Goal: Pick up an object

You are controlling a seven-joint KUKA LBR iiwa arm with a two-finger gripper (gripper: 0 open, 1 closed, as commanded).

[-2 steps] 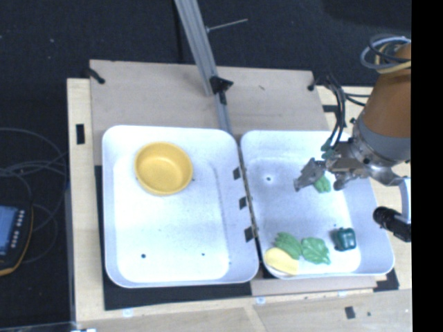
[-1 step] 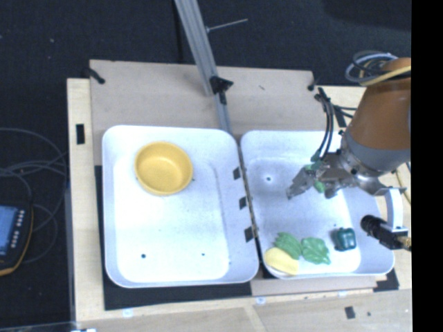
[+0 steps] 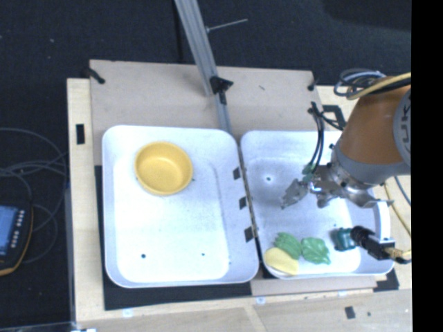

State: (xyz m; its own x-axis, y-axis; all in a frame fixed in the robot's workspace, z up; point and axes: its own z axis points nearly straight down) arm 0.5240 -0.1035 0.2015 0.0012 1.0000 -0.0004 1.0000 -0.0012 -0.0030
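1. Bench w/ two white bins; my gripper (image 3: 296, 194) hangs over the right bin (image 3: 277, 151), fingers apart, nothing between them.
2. Green toys (image 3: 302, 247), yellow piece (image 3: 280, 260), teal item (image 3: 342, 238) lie at the bin's near edge.
3. Bowl (image 3: 164, 167) in left bin (image 3: 173, 247). Pick not yet done, I reckon.

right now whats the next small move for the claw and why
Probably shift the claw toward the near edge of the right bin and lower it over the green objects. It sits over bare bin floor with nothing between its fingers, while the green pieces, a yellow object and a teal object cluster along that near edge. The yellow bowl lies in the left bin, farther off.
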